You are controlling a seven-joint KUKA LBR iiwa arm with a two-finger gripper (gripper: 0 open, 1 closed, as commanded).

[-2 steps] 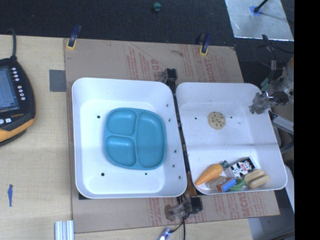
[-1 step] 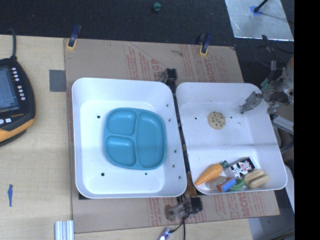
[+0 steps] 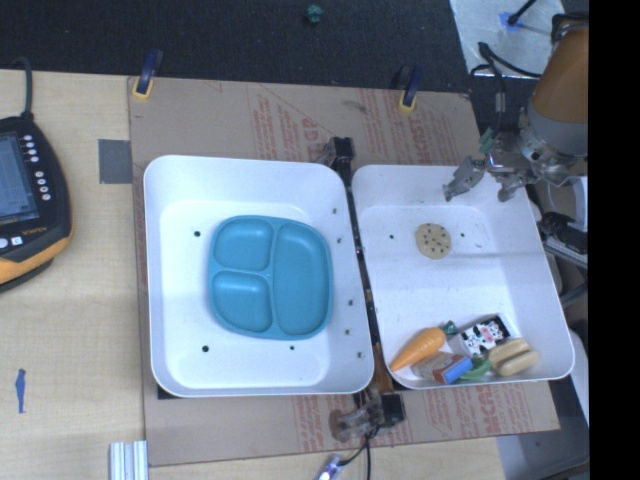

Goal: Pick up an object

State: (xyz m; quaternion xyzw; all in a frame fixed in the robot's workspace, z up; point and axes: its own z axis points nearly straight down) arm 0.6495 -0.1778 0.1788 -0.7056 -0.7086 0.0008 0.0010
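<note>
Near corner of right bin point(image 3: 520, 268): toy carrot point(image 3: 420, 347) and small clutter point(image 3: 485, 353), piled. Mid-bin — cookie point(image 3: 433, 240), lying alone. Far edge: pincer point(image 3: 487, 180) hovering, fingers spread, nothing held. Step: approach, pre-grasp. Next move likely calls for travel over the cookie, descent, then closing.

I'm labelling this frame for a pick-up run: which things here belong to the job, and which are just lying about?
Part of the job:
gripper, fingers spread, above the right bin's far edge
cookie
toy carrot
small toys heaped in the right bin's near corner
right bin

Lying about:
blue divided plate in the left bin
handheld controller
clamps
</note>
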